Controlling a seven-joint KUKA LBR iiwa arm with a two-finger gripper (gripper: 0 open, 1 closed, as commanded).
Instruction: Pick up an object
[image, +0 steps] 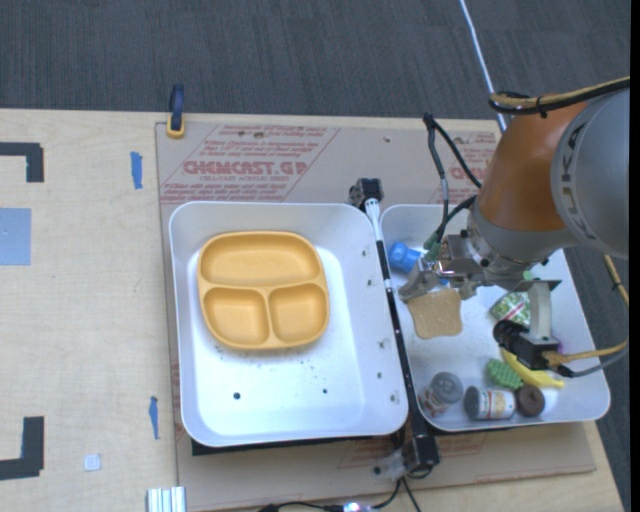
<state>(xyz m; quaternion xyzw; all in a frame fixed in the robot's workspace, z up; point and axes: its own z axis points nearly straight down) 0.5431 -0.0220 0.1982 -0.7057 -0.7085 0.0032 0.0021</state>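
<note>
Pale wood bench (80, 330) carries a cardboard sheet printed in red, and on it sit two shallow white bins side by side. Left bin (190, 300) holds a yellow three-compartment tray (264, 288), lying flat toward the upper part of the bin with its dividers up, well apart from anything else. Right bin (590, 400) holds the pickable clutter: a blue object (404, 257) near the upper left corner, a tan slice of toast (436, 316) just below it, then a grey round piece (444, 386), a small can (489, 403) lying on its side and a yellow banana-like piece (533, 370) crowded along the lower edge, likely where earlier drops settled. Above the toast hangs the gripper (432, 282), its grey and orange arm reaching in from the right. Whether the claw is spread or clenched I cannot tell; the toast seems the likeliest target.
</note>
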